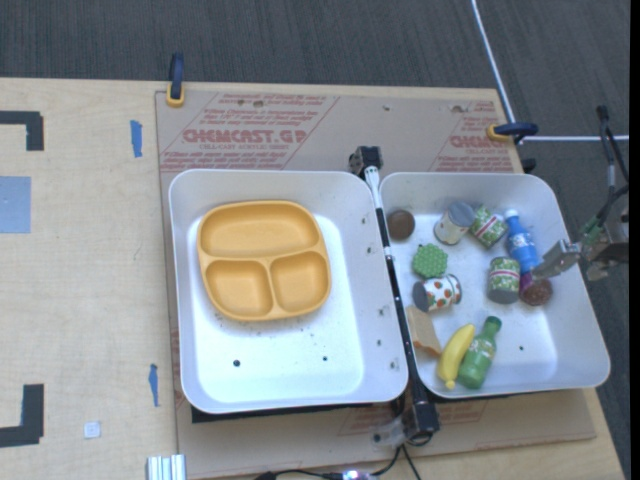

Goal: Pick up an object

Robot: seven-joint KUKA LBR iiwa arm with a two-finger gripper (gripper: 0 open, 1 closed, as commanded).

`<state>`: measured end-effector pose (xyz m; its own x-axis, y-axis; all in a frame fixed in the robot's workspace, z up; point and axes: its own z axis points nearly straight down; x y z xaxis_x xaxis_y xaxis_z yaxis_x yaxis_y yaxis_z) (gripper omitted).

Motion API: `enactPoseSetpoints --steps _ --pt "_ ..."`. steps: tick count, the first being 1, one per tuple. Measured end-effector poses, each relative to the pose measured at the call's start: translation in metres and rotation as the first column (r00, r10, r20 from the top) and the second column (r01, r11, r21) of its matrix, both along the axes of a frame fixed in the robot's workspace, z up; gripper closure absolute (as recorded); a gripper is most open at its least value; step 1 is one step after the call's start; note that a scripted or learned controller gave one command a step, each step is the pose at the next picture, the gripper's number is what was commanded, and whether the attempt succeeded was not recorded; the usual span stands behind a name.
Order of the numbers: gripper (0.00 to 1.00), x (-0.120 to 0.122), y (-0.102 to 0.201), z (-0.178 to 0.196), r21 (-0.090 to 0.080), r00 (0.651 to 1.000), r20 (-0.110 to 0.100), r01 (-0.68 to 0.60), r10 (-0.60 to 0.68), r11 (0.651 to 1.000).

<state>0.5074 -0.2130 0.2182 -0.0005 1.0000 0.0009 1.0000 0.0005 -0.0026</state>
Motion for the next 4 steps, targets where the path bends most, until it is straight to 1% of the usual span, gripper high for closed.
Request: enactPoseSetpoints --steps 1,2,3,4 --pt "0.0 -0.022 0.015 -0.118 -0.006 1.0 0.011 0.003 -0.003 1.0" --pt "0.0 -0.023 0.096 -0.133 0.0 1.0 0.009 -0.001 0.001 1.0" --pt "1.0 -0.021 0.095 -0.124 -0.003 1.0 0.012 0.001 -0.001 1.0" --pt "1.0 -0.027 0.17 -0.035 0.0 1.0 0.002 -0.001 0.001 1.0"
